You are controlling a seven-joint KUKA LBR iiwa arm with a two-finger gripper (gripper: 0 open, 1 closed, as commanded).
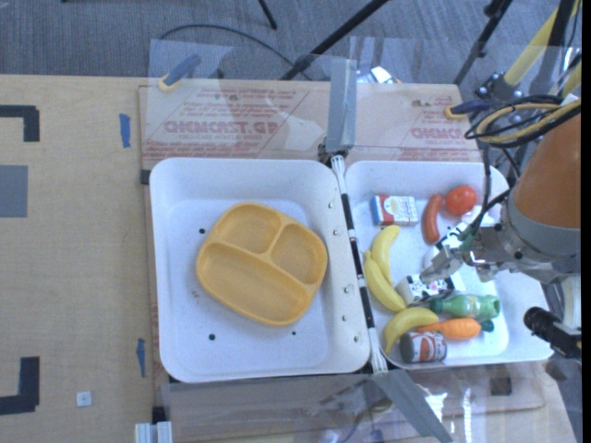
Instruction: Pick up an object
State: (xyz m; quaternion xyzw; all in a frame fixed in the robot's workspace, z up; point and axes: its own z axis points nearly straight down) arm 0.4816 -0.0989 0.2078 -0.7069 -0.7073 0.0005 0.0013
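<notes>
- Your claw (441, 268) hangs low over the middle of the right bin (406, 181), reaching in from 3 o'clock; I cannot tell whether it is apart or together, since the tip blurs into the clutter under it
- Nothing shows clamped in it, so treat the pick as not yet made
- The nearest candidate looks like the small dark-and-white packet (427, 291) just at 6 o'clock of the tip, with the green bottle (471, 305) right beside it at 4 o'clock
- That corner is crowded: the carrot (459, 329) lies against the bottle, a can (425, 347) and a banana (409, 322) sit at 7 o'clock, so come straight down and close on one item only
- A second banana (380, 268) lies at 9 o'clock of the tip, long and curved; I judge it would roll less if you grip across its middle
- Easier targets stand apart at 12 o'clock: the sausage (431, 218), the tomato (461, 198) and the little carton (397, 209)
- The yellow plate (261, 263) fills the left bin (175, 247); leave it alone
</notes>
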